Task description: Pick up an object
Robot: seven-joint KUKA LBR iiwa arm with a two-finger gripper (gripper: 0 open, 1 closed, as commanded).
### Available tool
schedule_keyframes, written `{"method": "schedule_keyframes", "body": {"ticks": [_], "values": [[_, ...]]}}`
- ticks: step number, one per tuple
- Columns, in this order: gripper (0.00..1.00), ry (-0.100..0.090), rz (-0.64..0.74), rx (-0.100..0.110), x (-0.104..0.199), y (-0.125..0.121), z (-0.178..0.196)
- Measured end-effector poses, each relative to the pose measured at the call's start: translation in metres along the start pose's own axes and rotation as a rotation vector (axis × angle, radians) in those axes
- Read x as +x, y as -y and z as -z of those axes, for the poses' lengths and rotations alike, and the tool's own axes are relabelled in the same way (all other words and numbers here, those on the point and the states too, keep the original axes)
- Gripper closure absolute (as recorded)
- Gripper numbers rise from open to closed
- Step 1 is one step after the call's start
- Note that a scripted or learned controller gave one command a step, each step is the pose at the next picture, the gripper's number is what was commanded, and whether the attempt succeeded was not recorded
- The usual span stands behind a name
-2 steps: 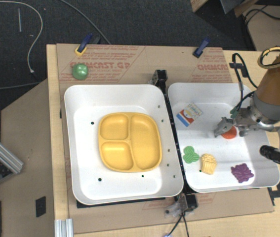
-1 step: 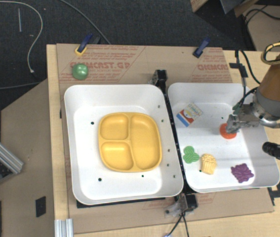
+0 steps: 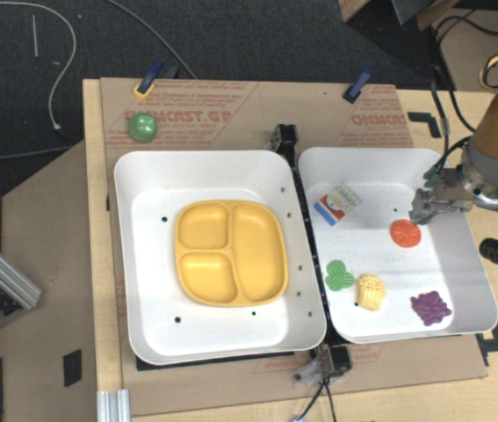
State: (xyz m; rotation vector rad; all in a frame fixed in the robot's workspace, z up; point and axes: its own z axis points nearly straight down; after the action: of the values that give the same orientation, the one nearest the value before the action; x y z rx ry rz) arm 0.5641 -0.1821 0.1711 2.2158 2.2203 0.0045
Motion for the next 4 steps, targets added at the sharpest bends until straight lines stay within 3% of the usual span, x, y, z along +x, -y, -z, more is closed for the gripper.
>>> {"method": "schedule_keyframes", "body": {"ticks": [1, 2, 4], "values": [[1.00, 0.001, 0.000, -0.002, 0.000, -0.002, 0.055], [1.00, -0.005, 0.003, 0.008, 0.050, 0.015, 0.049], [1.00, -0.005, 0.004, 0.008, 0.143, 0.025, 0.053]]}}
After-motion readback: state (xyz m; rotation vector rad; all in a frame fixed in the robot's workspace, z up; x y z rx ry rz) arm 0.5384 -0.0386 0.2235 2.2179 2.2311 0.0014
